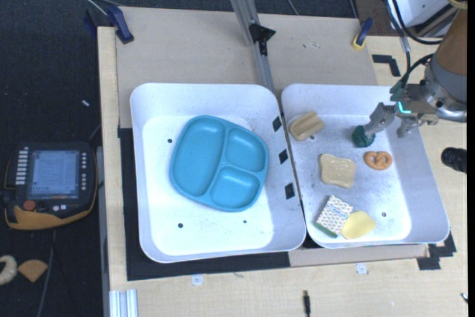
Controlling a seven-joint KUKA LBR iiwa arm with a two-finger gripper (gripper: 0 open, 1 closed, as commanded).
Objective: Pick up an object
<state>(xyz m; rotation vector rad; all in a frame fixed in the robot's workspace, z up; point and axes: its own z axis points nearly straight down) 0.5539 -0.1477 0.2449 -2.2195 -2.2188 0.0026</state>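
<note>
Lying near the top of the right bin (415, 230), a small dark-green object (362, 136) sits just at the left fingertip of the gripper (391, 121), whose fingers are apart and clamped on nothing; it looks the likely target, the arm being low over that corner. A pretzel (378, 159) lies just beside it, glossy and knotted. Further out are a tan bread slice (337, 170), a rounded roll (305, 125), a checked sponge (333, 214) and a smooth yellow piece (358, 226). The left bin (148, 182) holds a blue divided plate (219, 162).
</note>
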